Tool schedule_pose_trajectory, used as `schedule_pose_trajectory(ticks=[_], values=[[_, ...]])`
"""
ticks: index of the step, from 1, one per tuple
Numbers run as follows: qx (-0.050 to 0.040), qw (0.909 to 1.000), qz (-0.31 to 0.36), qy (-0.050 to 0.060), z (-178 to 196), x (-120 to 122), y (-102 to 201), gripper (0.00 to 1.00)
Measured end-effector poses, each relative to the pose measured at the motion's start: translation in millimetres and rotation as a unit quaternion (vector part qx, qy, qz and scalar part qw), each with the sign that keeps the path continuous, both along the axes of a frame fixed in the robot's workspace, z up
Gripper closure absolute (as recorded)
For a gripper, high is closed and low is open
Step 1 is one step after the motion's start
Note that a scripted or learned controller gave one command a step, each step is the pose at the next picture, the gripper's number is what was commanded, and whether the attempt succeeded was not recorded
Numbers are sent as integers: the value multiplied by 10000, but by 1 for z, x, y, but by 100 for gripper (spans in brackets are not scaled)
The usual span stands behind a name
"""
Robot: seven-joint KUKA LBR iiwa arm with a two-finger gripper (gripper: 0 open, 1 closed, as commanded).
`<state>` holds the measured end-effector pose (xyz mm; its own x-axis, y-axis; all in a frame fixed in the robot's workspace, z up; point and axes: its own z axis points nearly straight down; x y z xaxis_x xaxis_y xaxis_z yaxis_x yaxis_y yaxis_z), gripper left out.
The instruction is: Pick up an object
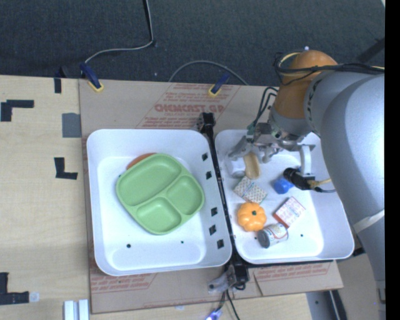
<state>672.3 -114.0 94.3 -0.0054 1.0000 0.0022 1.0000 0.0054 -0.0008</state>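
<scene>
Pale wood bench top (37,206), black tape marks scattered down the left side. Brown cardboard sheet (181,109) with red print laid over it, pinned at the far edge by blue-and-yellow clamps (94,81). Past the bench, dark grey carpeted floor (62,31) with a thin dark cable (149,19) trailing across. Two shallow white bins side by side on the cardboard, joined along a black seam with clips. In the left white bin (156,250): light green three-compartment plastic plate (159,194), lying flat, with an orange-brown edge (140,158) peeking from under its far rim, too hidden to identify. In the right white bin (312,231): grey arm (350,137) with an orange band reaching in from the right, metal two-finger gripper (253,152) low over the far left corner. Cannot tell how wide it stands, nor whether it has hold of anything. Just below it, small tan wooden block (252,167), upright or slightly tilted, touching or nearly touching the gripper. Nearer the camera: checkered square pad (250,189), small blue plastic piece (282,185), orange toy pumpkin (251,217), red-and-white flat box (289,211), small grey can on its side (270,236). All loose on the bin floor, close together.
</scene>
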Motion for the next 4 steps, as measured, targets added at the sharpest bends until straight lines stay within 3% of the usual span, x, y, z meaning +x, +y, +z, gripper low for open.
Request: schedule_pose_trajectory(ticks=[1, 2, 3, 4], values=[[7, 10000, 11, -8, 9, 1, 2, 100], [-10, 10000, -11, 21, 87, -39, 66, 100], [-10, 10000, -13, 25, 86, -39, 66, 0], [-11, 10000, -18, 24, 86, -16, 42, 0]])
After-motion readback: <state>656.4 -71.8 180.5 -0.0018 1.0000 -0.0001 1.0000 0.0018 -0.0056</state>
